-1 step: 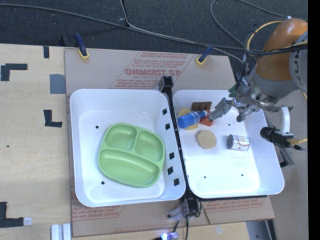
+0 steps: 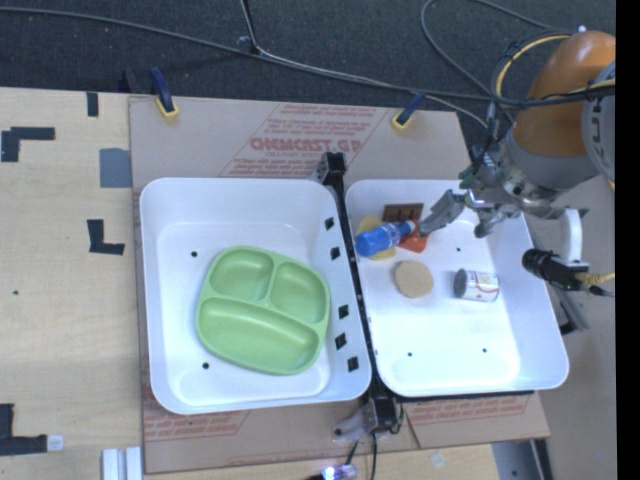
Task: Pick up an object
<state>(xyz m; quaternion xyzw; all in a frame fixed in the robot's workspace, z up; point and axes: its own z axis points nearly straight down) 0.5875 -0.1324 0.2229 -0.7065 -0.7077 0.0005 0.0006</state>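
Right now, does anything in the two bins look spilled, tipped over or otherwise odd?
Nothing spilled or broken. The small can lies on its side in the right bin, and the blue bottle lies flat. The green divided plate sits askew in the left bin.

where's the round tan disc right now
The round tan disc lies in the right bin, near its middle, just below the blue bottle and left of the small can.

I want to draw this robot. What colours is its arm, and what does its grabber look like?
The arm is grey with a big orange band near the wrist. Black and yellow cables loop around it. The gripper is small, grey metal, with thin fingers.
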